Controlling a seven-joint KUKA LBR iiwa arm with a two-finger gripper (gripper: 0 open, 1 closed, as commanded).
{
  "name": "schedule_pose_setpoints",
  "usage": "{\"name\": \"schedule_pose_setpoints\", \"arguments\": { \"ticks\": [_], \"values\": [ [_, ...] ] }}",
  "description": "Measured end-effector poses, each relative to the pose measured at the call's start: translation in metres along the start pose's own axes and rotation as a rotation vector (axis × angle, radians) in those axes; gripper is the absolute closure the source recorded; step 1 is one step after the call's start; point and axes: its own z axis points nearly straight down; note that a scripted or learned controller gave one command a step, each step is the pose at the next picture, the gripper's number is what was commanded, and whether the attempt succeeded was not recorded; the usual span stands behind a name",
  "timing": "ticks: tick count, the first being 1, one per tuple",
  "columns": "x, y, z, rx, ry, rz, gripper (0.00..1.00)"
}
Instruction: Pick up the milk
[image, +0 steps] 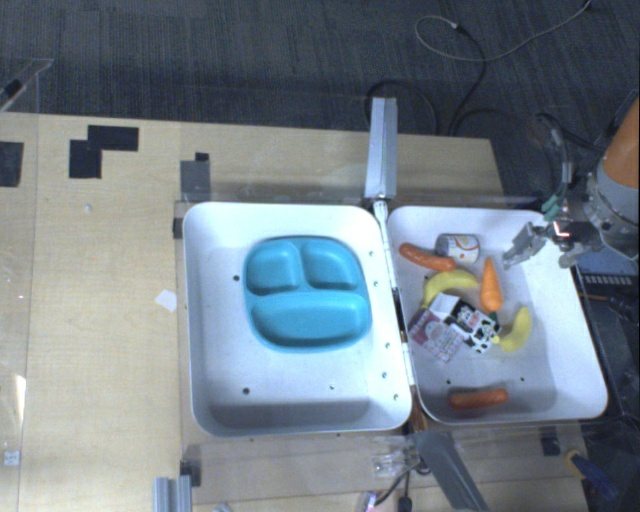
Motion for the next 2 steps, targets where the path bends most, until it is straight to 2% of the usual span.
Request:
{"name": "schedule_pose_setpoints", "arguments": {
  "ticks": [1,2],
  "values": [
    [0.02,0.094,0.106,0.001,0.0,-0.049,0.0],
    [0.071,0.1,0.119,-0.003,0.0,-0.302,0.0]
  ]
}}
